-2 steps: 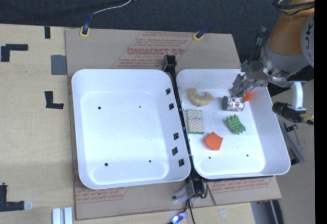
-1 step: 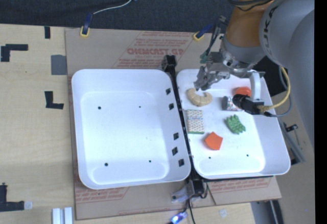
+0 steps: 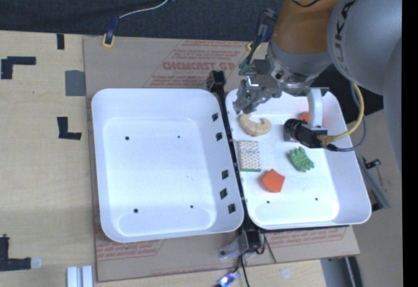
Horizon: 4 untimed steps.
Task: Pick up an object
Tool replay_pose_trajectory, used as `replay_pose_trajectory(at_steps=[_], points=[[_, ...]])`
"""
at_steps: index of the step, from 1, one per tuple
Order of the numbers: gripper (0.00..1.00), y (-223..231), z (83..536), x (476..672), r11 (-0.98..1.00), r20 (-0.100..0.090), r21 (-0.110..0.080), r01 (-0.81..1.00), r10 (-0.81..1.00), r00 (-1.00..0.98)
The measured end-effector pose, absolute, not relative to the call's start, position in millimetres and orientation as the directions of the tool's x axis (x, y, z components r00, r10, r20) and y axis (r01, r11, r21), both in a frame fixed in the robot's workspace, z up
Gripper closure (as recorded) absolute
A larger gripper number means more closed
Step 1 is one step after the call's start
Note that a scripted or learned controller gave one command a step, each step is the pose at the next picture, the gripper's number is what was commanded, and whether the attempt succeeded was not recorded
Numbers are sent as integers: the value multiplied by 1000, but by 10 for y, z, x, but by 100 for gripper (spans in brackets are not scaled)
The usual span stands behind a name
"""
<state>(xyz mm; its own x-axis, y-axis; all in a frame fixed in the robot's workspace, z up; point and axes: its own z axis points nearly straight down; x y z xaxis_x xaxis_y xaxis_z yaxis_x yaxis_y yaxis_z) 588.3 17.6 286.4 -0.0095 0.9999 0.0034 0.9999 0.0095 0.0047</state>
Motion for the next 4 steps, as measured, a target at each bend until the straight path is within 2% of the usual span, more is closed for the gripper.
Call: replay_pose_trajectory(at_steps=[1, 2, 3, 4], points=[[100, 615, 2714, 5858, 6, 1, -4, 1000, 1000, -6], [100, 651, 4432, 5507, 3, 3, 18, 1000, 1000, -4], [100, 1271, 4589, 5659, 7, 1, 2, 1000, 1000, -7], [100, 1411, 3017, 5691, 2, -5, -19, 1000, 1000, -2]])
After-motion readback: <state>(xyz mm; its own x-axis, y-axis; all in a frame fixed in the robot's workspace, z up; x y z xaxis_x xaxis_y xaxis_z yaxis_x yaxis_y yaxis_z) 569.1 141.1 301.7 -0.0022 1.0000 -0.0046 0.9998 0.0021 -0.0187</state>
